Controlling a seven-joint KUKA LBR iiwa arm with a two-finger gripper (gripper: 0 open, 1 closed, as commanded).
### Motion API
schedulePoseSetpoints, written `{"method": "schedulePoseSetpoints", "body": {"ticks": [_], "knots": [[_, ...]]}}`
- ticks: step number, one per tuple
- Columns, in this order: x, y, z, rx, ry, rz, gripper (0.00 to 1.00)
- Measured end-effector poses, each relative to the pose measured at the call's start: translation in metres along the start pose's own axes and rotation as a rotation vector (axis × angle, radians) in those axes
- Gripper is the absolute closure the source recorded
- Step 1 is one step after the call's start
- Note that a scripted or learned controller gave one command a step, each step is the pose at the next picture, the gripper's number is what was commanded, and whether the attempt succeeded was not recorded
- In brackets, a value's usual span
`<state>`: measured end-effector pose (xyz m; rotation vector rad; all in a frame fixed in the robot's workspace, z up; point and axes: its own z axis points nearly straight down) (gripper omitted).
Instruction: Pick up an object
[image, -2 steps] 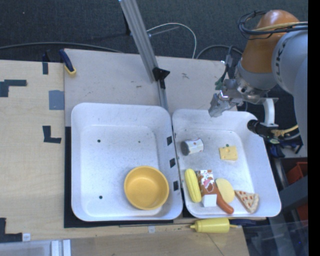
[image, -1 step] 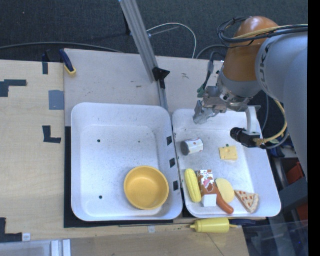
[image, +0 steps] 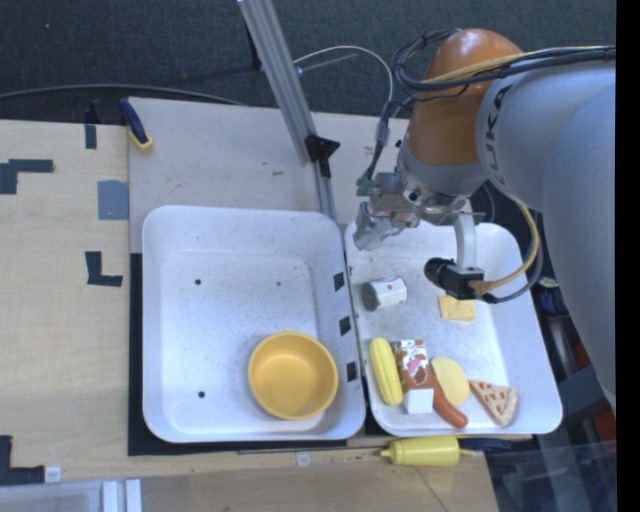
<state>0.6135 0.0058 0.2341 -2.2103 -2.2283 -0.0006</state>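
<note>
Item — small white-and-grey plastic cylinder (image: 384, 293), which lay on its side in the right white bin (image: 520, 250), near its upper left. Judged light, stiff, apt to roll; best gripped across its round body. Jaws' state — could not be told.

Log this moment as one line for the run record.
arm: over right bin | gripper: near bin's back left corner, nothing seen held | nearest: white cylinder | left bin: yellow bowl | pick: not yet done

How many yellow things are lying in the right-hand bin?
3: a corn cob near the bin's left wall, a cheese slice further back, and a yellow disc beside the sausage. The arm may hide others.
</note>
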Motion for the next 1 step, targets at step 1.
{"method": "schedulePoseSetpoints", "body": {"ticks": [1], "knots": [[0.0515, -0.005, -0.0066, -0.001, -0.001, 0.0, 1.0]]}}
